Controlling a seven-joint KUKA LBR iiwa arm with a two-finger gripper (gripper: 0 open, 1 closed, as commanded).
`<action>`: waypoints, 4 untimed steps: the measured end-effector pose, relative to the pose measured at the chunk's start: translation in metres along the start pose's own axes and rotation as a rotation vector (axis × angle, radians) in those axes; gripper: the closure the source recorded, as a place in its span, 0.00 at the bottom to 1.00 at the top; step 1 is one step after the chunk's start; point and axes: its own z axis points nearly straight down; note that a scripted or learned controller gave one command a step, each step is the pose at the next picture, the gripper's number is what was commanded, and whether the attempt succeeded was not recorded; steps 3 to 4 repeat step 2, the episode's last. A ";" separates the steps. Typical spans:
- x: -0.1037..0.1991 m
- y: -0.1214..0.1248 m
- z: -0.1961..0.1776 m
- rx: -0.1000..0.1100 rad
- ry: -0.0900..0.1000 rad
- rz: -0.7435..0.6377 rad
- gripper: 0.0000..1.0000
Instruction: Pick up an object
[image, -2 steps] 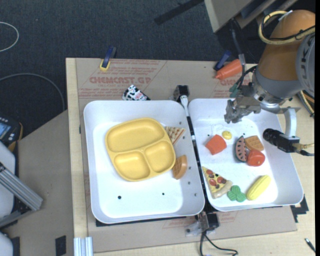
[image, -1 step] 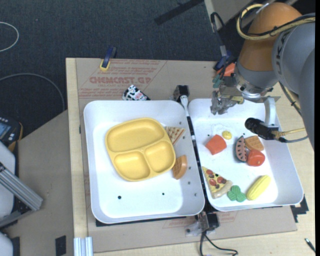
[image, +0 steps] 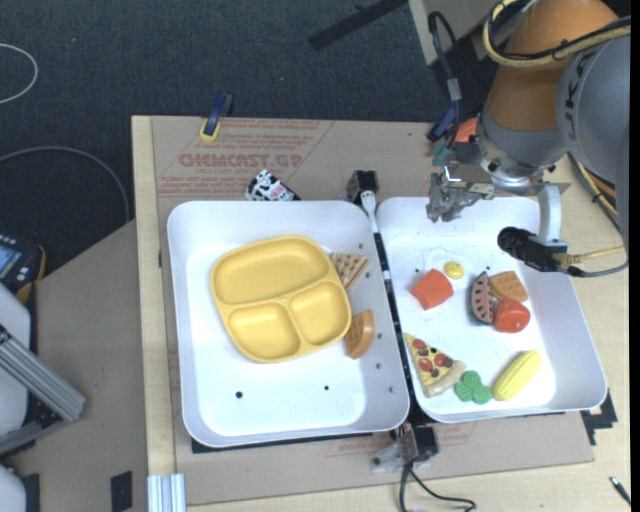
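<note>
The right bin (image: 590, 370) holds the loose toy food. An orange-red block (image: 432, 289) lies near the bin's middle, with a small fried egg (image: 453, 269) just above it. To the right sit a watermelon slice (image: 482, 298), a piece of toast (image: 509, 285) and a red tomato (image: 512, 317), crowded together and touching. Along the near edge lie a pizza slice (image: 433, 362), a green broccoli piece (image: 472, 387) and a yellow corn cob (image: 517, 373).

The gripper (image: 447, 205) hangs over the bin's far left corner, above the egg and block and apart from both (nothing lies between its fingers). The fingers point down with a narrow gap between them.

The left bin (image: 190, 380) carries a yellow divided plate (image: 280, 297). A waffle wedge (image: 350, 268) touches the plate's right rim, and a brown bread piece (image: 360, 334) leans beside its lower right corner. Both bins rest on a cardboard sheet (image: 240, 155).
</note>
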 end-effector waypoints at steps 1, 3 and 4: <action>0.006 -0.004 0.006 0.007 0.001 0.001 1.00; -0.001 -0.001 0.022 0.009 0.001 0.003 1.00; -0.001 -0.001 0.022 0.009 0.001 0.003 1.00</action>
